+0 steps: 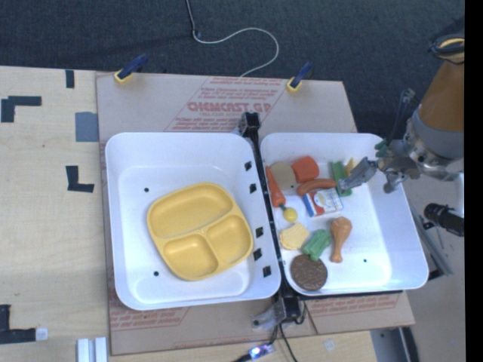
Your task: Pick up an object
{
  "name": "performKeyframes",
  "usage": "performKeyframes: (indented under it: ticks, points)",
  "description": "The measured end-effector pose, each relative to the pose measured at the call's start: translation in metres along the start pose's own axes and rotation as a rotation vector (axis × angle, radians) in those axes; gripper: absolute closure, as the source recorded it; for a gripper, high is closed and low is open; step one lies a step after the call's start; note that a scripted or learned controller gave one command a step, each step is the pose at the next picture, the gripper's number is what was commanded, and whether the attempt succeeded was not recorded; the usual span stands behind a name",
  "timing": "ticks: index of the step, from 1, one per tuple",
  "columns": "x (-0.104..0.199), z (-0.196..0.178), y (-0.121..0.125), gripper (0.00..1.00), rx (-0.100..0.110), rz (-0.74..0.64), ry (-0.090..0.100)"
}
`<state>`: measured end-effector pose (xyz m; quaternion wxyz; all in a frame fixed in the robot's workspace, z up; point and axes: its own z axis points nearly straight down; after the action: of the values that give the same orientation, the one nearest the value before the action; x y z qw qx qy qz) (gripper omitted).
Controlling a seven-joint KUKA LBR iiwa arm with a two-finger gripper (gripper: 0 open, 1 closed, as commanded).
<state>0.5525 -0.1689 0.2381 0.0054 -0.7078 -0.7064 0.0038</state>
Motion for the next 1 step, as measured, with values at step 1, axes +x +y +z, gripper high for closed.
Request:
performKeyframes:
  ticks: [1]
  points:
    - [0.0002, -0.0061, 0.0024, 0.00, -0.011, -0.003, -0.002]
